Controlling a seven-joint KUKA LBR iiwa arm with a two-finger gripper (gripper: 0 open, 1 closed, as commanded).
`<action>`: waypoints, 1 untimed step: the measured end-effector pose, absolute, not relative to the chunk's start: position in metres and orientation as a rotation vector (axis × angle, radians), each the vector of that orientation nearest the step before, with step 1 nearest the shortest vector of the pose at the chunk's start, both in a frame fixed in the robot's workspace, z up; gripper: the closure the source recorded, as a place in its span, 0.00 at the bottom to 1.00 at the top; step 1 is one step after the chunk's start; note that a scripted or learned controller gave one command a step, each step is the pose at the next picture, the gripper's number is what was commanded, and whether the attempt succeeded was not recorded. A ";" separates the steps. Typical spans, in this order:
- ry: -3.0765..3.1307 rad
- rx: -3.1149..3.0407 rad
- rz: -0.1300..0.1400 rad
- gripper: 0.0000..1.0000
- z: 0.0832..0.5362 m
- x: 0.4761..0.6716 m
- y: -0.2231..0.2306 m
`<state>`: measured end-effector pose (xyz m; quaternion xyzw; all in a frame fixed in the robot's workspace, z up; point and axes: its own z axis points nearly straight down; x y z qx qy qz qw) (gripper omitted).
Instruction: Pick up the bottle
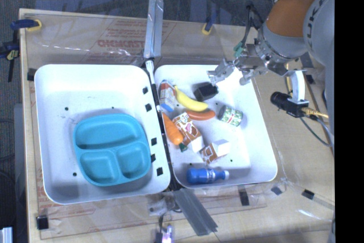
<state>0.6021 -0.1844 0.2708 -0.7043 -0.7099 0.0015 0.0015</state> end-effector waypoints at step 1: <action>-2.195 -2.245 0.004 0.00 0.264 0.657 -0.131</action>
